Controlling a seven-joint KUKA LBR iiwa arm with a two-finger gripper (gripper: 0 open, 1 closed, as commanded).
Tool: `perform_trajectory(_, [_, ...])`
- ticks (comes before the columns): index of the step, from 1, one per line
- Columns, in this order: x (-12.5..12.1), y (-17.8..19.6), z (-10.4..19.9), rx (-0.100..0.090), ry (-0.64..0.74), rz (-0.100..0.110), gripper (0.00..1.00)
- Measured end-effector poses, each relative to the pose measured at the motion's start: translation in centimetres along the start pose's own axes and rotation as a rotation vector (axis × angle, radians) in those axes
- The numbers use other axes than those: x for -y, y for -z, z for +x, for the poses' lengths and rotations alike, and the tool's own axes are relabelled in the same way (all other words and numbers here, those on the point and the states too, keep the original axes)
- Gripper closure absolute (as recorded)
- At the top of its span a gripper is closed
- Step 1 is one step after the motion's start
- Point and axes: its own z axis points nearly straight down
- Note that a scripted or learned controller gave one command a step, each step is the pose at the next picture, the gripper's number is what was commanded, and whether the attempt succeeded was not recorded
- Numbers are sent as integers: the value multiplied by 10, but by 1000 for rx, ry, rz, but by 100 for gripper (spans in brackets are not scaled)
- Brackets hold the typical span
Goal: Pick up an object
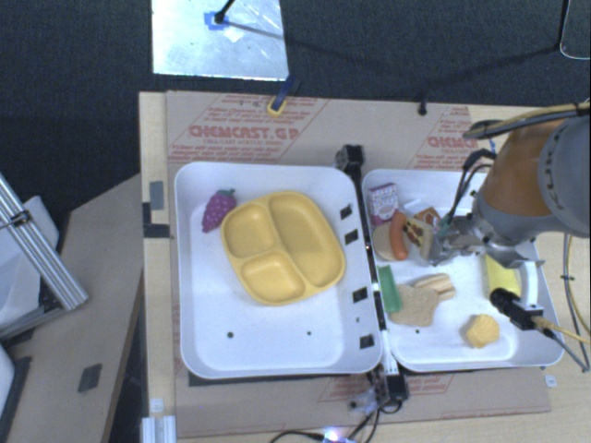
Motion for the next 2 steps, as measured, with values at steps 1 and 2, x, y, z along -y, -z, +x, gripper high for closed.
perform_trajectory(1, [-6,55,9,1,4,-3,100])
perform_trajectory(2, [-12,115,16,1,5,-5,100])
